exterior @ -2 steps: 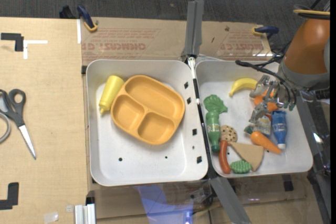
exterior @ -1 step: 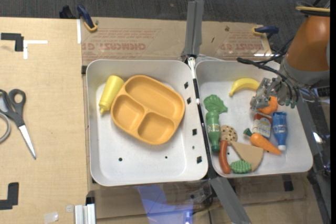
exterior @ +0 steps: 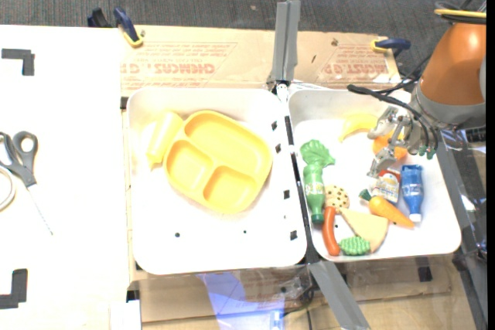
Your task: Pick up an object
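- Camera view: the right bin (exterior: 441,239) holds a heap of toy food, and the gripper (exterior: 384,158) hangs over its upper part, above an orange item (exterior: 384,144).
- Whether it is open or closed cannot be told; nothing is visibly clamped.
- Just below the gripper lies a blue bottle (exterior: 412,190), with a carrot (exterior: 389,211) beside it.
- Left of the gripper stands a green bottle (exterior: 315,180); a yellow banana (exterior: 357,124) lies above-left.
- Farther left, the left bin (exterior: 155,243) bears a yellow divided tray (exterior: 215,161).

Scissors (exterior: 22,154) on white board (exterior: 62,243); cardboard (exterior: 232,62), possibly clamped.
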